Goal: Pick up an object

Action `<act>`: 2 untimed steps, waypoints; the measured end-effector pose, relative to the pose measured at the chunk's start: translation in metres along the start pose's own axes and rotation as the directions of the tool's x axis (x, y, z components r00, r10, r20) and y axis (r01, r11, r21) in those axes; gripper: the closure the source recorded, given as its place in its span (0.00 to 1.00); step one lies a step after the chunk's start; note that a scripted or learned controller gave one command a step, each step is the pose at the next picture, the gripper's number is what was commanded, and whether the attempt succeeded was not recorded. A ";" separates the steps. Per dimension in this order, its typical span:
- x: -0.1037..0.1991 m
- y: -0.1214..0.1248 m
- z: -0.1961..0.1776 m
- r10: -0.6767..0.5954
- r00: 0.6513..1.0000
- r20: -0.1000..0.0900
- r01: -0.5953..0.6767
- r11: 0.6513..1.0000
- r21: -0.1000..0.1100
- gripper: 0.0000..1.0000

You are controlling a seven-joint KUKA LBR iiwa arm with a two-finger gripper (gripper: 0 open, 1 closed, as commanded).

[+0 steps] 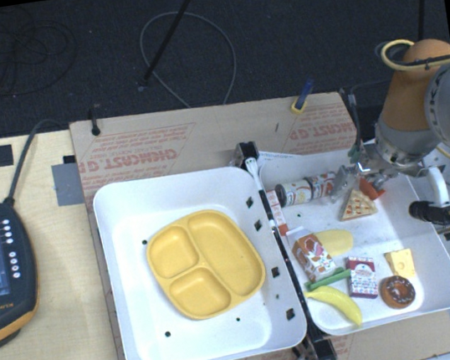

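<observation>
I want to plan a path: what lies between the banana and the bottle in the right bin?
In the camera view, between the banana and the bottle lie a red snack packet and a pale yellow piece.

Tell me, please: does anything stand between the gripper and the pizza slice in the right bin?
Nothing visible does. The gripper is at the back of the right bin, directly above the pizza slice. The bottle lies to the left of that gap, not inside it.

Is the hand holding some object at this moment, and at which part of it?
It cannot be told. The hand is low beside the pizza slice, at its top corner, but a hold between the fingers is not visible.
</observation>
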State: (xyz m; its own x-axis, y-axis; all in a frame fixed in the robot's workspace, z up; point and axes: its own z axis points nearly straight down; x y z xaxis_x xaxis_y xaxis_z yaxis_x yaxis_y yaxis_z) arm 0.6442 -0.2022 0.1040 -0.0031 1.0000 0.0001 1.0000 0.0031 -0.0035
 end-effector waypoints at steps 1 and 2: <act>-0.008 0.002 0.011 -0.007 1.000 -0.006 0.007 1.000 0.008 0.00; -0.013 0.002 0.000 -0.004 1.000 0.008 0.004 1.000 -0.001 1.00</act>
State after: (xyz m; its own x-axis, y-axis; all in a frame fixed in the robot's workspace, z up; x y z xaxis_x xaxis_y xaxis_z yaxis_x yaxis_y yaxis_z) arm 0.6464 -0.2152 0.1039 -0.0076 0.9999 -0.0074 1.0000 0.0076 -0.0021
